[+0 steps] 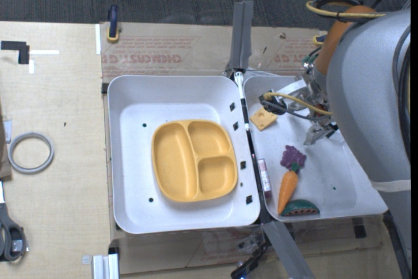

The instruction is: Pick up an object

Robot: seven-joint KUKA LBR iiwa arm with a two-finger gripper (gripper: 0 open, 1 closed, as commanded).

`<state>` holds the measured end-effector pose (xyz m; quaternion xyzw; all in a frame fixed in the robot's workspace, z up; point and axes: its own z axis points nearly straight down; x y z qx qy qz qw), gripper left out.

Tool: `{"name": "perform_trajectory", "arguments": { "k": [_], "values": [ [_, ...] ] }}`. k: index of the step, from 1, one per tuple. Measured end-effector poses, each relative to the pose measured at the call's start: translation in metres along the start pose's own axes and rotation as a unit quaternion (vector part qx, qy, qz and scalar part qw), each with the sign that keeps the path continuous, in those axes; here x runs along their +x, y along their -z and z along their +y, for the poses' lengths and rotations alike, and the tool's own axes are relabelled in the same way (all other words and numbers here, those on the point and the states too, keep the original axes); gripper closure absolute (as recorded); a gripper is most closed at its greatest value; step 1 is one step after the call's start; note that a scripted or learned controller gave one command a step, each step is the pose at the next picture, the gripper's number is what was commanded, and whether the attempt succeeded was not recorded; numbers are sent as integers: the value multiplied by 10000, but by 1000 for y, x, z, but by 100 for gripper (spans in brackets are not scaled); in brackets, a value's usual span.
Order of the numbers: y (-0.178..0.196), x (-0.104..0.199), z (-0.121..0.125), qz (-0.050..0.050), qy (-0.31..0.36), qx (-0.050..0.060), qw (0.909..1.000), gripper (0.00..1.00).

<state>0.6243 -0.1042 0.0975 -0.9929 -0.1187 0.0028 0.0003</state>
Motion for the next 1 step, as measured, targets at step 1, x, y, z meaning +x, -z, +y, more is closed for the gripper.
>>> {"name": "perform_trajectory", "arguments": {
  "k": [1],
  "values": [
    [37,2,1,12,573,-9,9984,0]
  ]
}}
